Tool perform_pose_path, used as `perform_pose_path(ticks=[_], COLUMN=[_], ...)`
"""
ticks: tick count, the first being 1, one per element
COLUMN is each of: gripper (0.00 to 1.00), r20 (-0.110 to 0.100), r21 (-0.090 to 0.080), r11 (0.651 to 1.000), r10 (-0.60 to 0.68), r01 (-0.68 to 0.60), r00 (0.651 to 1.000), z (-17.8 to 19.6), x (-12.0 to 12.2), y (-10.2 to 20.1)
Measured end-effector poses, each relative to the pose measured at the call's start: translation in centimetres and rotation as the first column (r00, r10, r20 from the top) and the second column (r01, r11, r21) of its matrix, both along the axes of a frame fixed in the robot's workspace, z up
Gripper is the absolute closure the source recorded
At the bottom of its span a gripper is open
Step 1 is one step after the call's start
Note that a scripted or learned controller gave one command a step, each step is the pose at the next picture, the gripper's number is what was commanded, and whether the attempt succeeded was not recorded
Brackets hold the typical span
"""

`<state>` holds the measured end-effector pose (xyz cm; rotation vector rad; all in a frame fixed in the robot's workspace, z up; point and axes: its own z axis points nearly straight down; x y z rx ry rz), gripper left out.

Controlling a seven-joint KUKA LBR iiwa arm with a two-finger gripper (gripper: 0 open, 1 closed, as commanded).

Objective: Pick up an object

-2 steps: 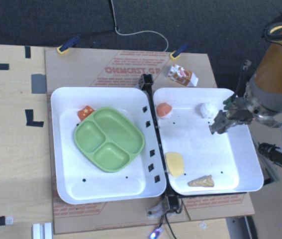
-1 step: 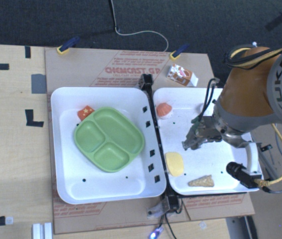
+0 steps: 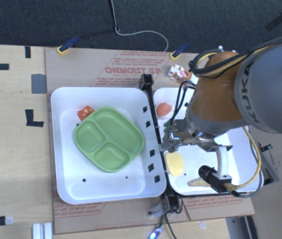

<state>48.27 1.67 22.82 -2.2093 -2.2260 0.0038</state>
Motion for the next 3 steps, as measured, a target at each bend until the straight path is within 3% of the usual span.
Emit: perform_pose_path(ticks=[1, 3], gripper=[1.0, 1.0], r20=[0.007, 0.012], r21=[-0.002, -0.001], r11=[1.0, 1.0], r10=[-0.006, -0.003], r01=[0.006, 0.003], r00=[1.0, 1.0], z=[4.1, 18.3], x=[0.1, 0.2], y=[-0.1, 2.9])
